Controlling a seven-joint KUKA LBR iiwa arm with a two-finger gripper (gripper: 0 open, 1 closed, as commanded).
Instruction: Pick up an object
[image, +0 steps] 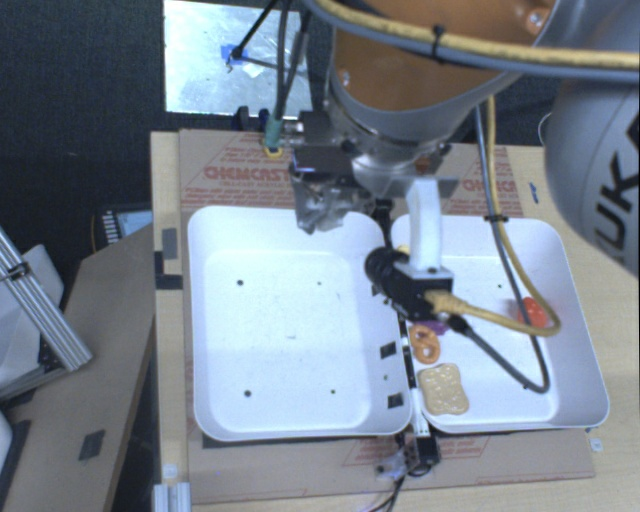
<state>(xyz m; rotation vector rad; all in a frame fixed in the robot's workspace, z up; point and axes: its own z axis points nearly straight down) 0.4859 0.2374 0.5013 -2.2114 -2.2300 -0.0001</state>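
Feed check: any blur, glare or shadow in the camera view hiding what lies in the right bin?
Camera view: the arm near the lens is soft and looms large; the gripper is dim and a little blurred; the right bin is evenly lit, faint shadows only, and its orange piece, ring and beige biscuit read clearly.

Robotics lab, test-cell setup. Signs:
- Grey-and-orange industrial arm (430, 80) reaching in from 1 o'clock, gripper (323, 208) above far edge of bins.
- Counter (165, 210) at centre, covered by printed cardboard sheet (240, 165).
- On it, two shallow white bins side by side: left bin (290, 340), right bin (575, 300).
- Aluminium extrusion frame (45, 320) at 9 o'clock.
- Loose wires (405, 462) at 6 o'clock, counter's near edge.
- Dark surround; bright floor patch (210, 60) with thin stand legs at 11 o'clock.
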